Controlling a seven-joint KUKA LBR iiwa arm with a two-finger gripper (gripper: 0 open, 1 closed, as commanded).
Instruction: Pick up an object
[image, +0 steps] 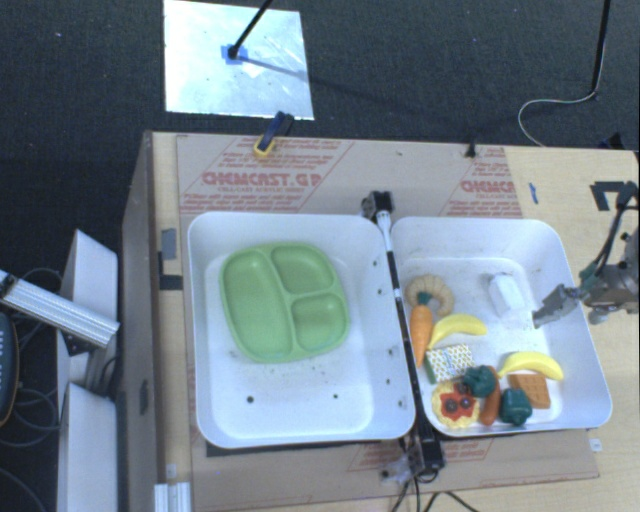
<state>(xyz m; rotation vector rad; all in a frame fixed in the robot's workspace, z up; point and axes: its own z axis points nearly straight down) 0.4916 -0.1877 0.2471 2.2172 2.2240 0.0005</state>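
Toy food (480, 385) lies clustered at the near end of the right bin (575, 255): bananas, carrot, pizza slice. Approach step: end effector (548, 310) hangs at that bin's right rim, opening indiscernible. Next move requires descending onto one item.

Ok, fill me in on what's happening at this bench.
A grey robot arm's end effector reaches in over the right edge of the right-hand shallow white bin, with nothing visibly held. That bin holds a pile of toy food: an orange plastic carrot, two yellow bananas, a white block and more. The left-hand white bin holds a light green divided plastic plate.
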